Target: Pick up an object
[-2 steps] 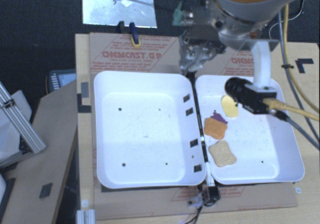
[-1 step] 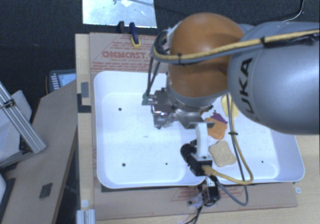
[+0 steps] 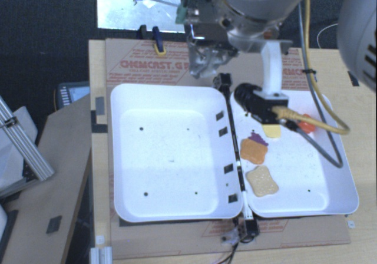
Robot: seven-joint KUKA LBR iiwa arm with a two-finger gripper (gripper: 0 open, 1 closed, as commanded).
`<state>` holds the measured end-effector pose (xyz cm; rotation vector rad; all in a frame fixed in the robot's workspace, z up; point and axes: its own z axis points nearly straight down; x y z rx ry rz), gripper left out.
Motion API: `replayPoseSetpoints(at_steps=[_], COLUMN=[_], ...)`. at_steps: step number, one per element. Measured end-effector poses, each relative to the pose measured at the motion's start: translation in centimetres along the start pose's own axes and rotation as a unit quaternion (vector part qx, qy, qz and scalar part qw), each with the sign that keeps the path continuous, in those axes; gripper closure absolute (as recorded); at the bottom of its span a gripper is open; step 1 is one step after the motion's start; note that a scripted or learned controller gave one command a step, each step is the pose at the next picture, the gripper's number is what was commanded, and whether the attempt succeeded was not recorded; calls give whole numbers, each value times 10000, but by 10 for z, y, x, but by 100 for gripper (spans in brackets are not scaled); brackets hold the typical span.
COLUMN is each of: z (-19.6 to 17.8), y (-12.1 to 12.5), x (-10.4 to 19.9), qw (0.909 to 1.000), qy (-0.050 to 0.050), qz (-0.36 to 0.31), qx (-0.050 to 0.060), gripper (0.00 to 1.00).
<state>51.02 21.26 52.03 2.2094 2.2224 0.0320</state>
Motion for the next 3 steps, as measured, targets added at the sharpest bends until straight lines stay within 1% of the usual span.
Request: replayPoseSetpoints(at_steps=[1,2,3], z=[-1,-12,-12], y=[-1,0,-1], x=[0,0,0], qw=[10000,10000,10000], qy=[-30,-24,-25], qz=[-13,-37,-42], qx=[77,70,75], gripper=[100,100,0])
